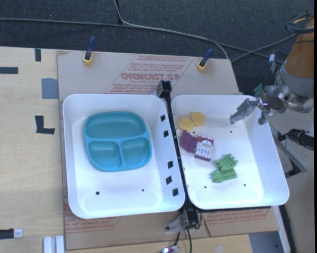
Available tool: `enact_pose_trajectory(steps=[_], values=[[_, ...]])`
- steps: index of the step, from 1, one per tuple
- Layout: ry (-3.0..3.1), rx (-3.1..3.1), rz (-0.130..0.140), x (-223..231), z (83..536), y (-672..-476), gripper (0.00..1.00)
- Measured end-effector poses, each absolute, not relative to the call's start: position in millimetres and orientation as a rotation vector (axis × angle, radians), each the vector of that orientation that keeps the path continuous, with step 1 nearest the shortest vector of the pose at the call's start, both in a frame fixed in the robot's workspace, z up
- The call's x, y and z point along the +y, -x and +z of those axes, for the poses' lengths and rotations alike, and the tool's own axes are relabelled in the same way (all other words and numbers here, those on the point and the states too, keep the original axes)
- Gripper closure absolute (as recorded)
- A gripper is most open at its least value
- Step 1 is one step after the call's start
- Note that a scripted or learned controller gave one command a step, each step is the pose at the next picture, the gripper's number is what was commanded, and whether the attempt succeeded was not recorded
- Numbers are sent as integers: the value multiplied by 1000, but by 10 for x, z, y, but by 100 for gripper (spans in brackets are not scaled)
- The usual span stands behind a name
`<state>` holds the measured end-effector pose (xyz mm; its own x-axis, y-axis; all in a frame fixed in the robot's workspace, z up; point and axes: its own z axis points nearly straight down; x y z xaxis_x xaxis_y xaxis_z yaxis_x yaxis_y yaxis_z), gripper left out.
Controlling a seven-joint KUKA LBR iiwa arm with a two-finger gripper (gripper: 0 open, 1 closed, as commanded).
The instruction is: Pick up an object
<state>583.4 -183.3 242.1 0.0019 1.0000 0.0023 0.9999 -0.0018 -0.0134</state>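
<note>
The right bin (263, 157) holds several small items: two yellow round pieces (192, 121), a purple piece (187, 140), a red and white packet (204, 147) and a green leafy piece (224, 168). My gripper (251, 113) hangs over the bin's far right corner, up and to the right of these items, with its two fingers spread apart. It is open and nothing is between them. One finger (241, 112) points down-left toward the bin floor.
The left bin (76, 141) holds a teal divided plate (117, 140). A black divider strip (171, 152) runs between the bins. Yellow clamps (87, 57) (203, 64) sit at the board's far edge. Cables cross the dark floor behind.
</note>
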Motion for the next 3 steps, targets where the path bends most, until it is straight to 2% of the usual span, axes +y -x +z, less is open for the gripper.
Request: enact_pose_trajectory(steps=[1, 3], values=[[2218, -2222, 3, -1827, 2484, -5856, 0], [2217, -2220, 5, -1916, 1282, -5735, 0]])
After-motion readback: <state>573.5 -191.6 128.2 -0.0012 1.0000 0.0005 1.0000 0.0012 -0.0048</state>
